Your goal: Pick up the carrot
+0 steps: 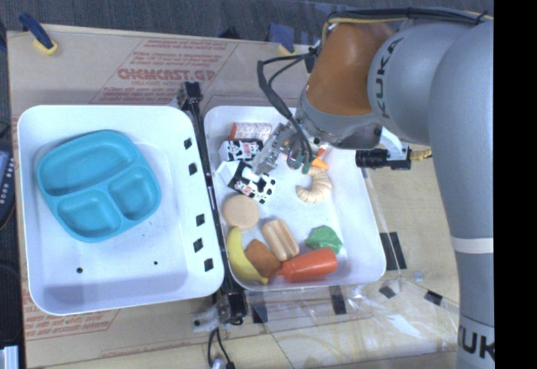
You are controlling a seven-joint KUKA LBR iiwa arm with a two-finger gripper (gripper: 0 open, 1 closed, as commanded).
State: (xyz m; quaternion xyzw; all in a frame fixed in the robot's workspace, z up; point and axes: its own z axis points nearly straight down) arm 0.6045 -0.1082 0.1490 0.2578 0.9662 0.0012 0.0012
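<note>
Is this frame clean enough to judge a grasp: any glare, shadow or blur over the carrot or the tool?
Camera view: lighting is even and soft; the orange-red plastic carrot at the right-hand shallow white bin's near edge is sharp and unshadowed. The metal tool is small, cluttered and slightly soft, so its finger state is unreadable. The left-hand shallow white bin is bright and loses surface detail around the blue divided plastic plate.

gripper over right bin, carrot at its front edge, blue tray in left bin
</note>
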